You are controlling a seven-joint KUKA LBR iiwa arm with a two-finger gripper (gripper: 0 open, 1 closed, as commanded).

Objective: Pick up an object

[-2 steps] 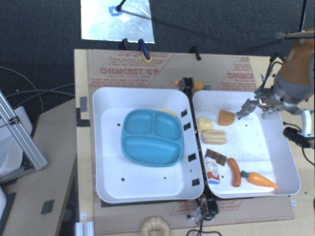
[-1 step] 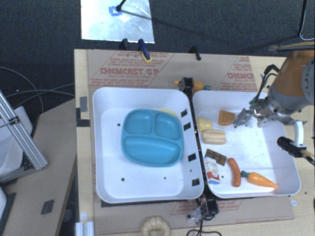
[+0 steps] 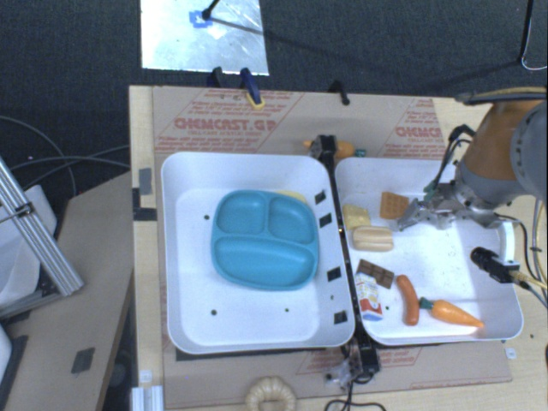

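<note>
Two white bins sit side by side on a cardboard-covered bench. The left bin (image 3: pixel 184 229) holds a blue divided plate (image 3: pixel 265 238) lying flat near its centre, with a pale yellow item partly hidden behind the plate's far edge. The right bin (image 3: pixel 505 324) holds the loose objects: a tan cracker (image 3: pixel 393 205) toward the far side, a pale yellow block (image 3: pixel 355 218) against the divider, a cream bread roll (image 3: pixel 372 239) just in front of that block, a brown bar (image 3: pixel 375 273) nearer the camera, a small red and white carton (image 3: pixel 369 300) beside the divider at the near edge, a sausage (image 3: pixel 408 299) lying lengthwise next to the carton, and a carrot (image 3: pixel 454 313) at the near right, its green end touching or nearly touching the sausage. The arm enters from the right, its orange band over the far right part of the right bin. The gripper (image 3: pixel 409 216) is low over that bin, pointing left, its tip just beside the cracker and near the roll. Whether the claw is apart or together cannot be told at this angle and resolution; nothing is seen between the fingers. All objects appear to rest on the bin floor. A black fitting (image 3: pixel 492 264) hangs below the wrist over the bin's right side
</note>
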